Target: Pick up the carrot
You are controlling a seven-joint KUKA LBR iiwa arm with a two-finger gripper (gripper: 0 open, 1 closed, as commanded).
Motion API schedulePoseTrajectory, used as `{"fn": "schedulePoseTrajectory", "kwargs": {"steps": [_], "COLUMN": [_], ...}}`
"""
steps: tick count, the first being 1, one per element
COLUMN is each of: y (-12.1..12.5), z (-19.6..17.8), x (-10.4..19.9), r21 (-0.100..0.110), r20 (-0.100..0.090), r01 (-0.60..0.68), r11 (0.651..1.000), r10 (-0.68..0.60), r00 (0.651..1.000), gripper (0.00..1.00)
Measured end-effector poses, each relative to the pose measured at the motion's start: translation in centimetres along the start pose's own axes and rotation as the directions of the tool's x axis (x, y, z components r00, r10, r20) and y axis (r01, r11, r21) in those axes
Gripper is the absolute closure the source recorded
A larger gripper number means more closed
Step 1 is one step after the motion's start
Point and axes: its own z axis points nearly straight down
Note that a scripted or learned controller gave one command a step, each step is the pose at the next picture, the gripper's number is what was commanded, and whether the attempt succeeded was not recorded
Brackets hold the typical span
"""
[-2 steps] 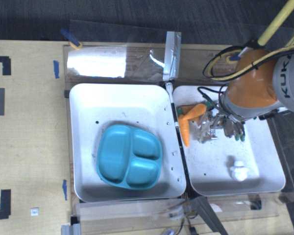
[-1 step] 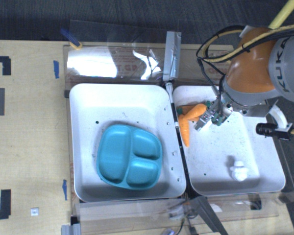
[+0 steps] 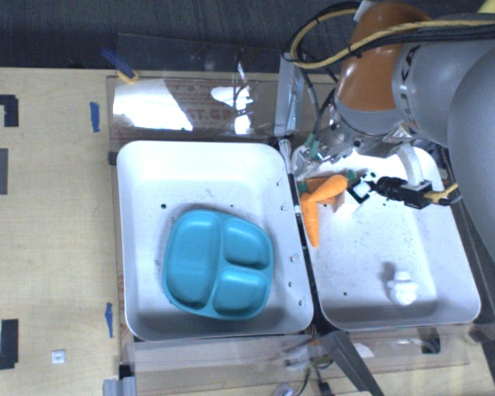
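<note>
worktop front: wooden worktop (image 3: pixel 41 246) carries two shallow white bins side by side, clear brackets along their near rims.
left bin: left bin (image 3: pixel 140 180) holds a blue divided plate (image 3: pixel 219 262), well apart from the task.
right bin, near: small white object (image 3: pixel 402 288) toward the near corner of the right bin (image 3: pixel 445 254), well apart from the carrots.
carrot: carrot (image 3: pixel 325 188) lies tilted at the far-left of the right bin, near the divider wall; a second carrot piece (image 3: pixel 311 219) lies just below, touching or almost touching it, can't tell which.
gripper: gripper (image 3: pixel 326 157) sits just above the upper carrot's far end; jaws state cannot be told, hidden under wrist and cables.
step in hand: judged as closing in for the grasp. do it well: centre over the carrot's middle, span its narrow width, keep clear of the divider and the second piece.
arm pose: grey arm (image 3: pixel 454 89) reaches in from the right, orange band (image 3: pixel 375 52) over the far rim, wrist pointing down.
</note>
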Motion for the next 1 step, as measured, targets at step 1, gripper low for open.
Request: {"fn": "schedulePoseTrajectory", "kwargs": {"steps": [1], "y": [2.64], "z": [-19.38], "x": [-1.25], "r21": [-0.007], "r20": [0.003], "r01": [-0.144], "r11": [0.989], "r10": [0.145], "r00": [0.989], "gripper": [1.0]}}
